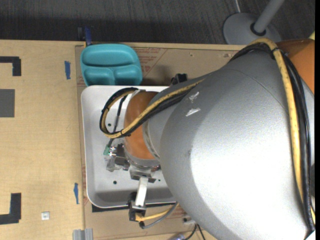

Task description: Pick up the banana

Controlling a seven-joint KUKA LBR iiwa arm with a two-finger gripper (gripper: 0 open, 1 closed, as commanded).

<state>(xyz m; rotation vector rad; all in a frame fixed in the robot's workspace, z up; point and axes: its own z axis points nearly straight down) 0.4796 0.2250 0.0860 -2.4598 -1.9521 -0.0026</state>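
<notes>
Low over the white bin [95,134], the gripper [116,159] hangs beneath the orange-banded wrist; open or closed, cannot tell. Banana hidden, probably under the arm. Step: likely reaching down to grasp. Next: close squarely across the banana, then lift straight up.
</notes>
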